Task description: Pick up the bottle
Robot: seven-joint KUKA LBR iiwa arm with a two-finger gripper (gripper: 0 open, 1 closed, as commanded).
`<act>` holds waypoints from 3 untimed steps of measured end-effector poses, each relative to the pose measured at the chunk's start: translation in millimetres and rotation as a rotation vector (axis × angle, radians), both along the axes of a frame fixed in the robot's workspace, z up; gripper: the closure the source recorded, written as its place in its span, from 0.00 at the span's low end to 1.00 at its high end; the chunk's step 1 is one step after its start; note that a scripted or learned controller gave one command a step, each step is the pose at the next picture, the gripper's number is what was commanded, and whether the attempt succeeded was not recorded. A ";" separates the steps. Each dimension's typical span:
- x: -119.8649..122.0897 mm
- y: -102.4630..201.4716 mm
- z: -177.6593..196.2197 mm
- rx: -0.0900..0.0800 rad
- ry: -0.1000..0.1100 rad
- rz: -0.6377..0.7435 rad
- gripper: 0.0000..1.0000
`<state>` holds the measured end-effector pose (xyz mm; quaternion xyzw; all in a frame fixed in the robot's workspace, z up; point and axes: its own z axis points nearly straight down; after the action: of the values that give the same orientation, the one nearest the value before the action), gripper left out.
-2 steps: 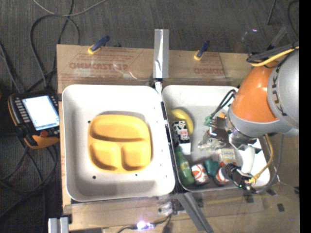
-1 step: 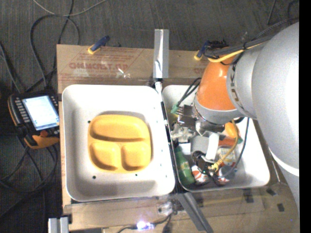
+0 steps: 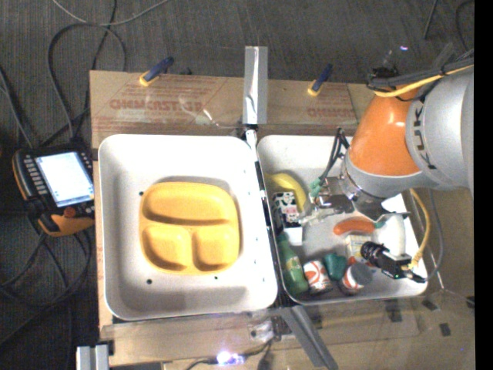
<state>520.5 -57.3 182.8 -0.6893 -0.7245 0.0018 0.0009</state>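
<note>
The arm's gripper [image 3: 333,200] hangs low in the right bin [image 3: 308,146] beside the banana [image 3: 286,183]; the green bottle [image 3: 293,265] lies nearer, apart; its grip I cannot tell.

One fixed overhead camera, slanted down on both bins [image 3: 108,206]

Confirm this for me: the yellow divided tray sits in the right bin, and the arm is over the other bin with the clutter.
Not quite. The camera view shows the yellow divided tray in the left bin. The arm is over the right bin, with the clutter.
</note>
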 end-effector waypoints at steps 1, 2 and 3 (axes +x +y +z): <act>0.0 0.5 -0.2 0.001 0.000 0.001 0.00; -38.1 30.2 -0.4 0.002 0.002 0.091 0.00; 44.3 -22.7 0.1 -0.002 -0.001 -0.104 0.00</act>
<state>564.8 -80.0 182.9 -0.7260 -0.6877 0.0022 0.0002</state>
